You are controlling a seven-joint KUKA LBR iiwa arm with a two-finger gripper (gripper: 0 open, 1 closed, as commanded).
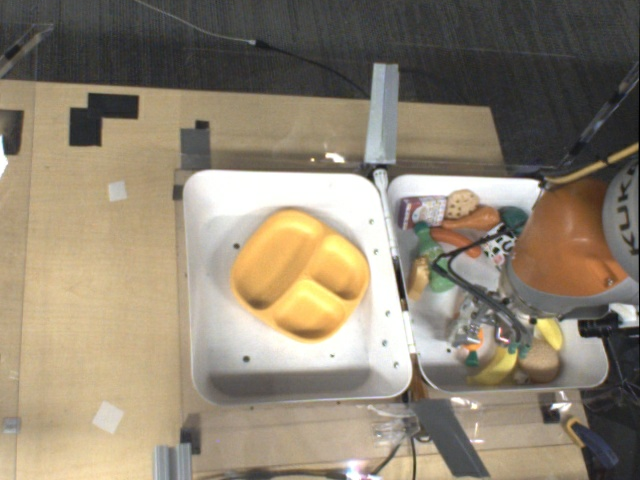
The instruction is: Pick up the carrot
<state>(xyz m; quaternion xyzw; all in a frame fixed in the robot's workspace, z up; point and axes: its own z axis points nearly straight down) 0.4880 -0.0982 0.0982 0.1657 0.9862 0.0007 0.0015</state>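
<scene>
from the overhead camera view, the arm [575, 243] reaches in from the right and hangs over the right bin [590, 376], its orange band covering much of that bin's far right half. the gripper [485, 330] sits low over the near middle of the bin, among cables, and whether its fingers are wide or narrow i cannot tell (they blur into wires and toys below). nothing can be seen held between them.

the carrot [468, 220] lies in the far part of the right bin, tilted, just beside a cookie [462, 204] and a small packet [423, 211], with green pieces [432, 238] touching its near side. it is well apart from the gripper, so the pick is likely not begun. a banana [497, 366] and a brown potato-like lump [538, 364] sit at the near wall under the wrist.

room is tight: the carrot is crowded near the far wall and neighbours. the left bin [215, 298] holds a yellow divided dish [300, 273] with open floor around it.
</scene>
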